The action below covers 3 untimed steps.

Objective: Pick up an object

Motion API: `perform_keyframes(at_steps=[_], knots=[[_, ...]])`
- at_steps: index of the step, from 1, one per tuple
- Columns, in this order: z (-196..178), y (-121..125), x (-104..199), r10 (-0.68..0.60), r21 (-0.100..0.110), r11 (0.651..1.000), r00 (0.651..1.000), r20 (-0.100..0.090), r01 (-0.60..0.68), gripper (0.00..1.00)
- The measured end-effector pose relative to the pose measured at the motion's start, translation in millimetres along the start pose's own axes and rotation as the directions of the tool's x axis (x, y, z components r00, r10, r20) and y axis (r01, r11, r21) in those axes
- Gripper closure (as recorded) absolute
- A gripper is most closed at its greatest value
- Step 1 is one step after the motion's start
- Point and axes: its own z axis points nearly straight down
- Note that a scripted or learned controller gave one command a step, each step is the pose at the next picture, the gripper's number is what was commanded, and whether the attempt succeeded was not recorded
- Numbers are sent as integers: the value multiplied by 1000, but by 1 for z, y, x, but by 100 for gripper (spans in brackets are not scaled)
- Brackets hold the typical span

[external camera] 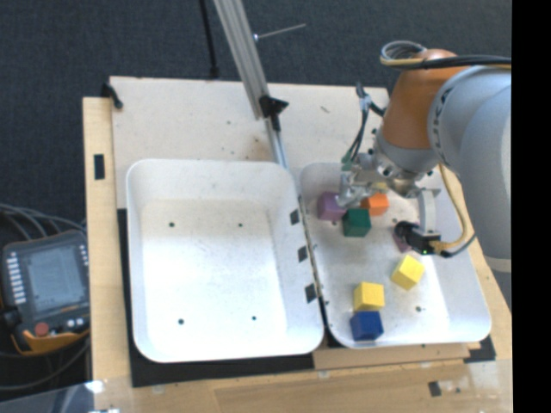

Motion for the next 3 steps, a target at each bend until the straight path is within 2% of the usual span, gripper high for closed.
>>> perform_keyframes(at_steps=[1, 2, 3], knots=[[-56, 12, 2, -7, 6, 1000, 1000, -3, 7, 100], [-99, 14, 1, -9, 7, 1000, 1000, -3, 9, 100], [-104, -5, 44, -10, 13, 1000, 1000, -4, 10, 100]])
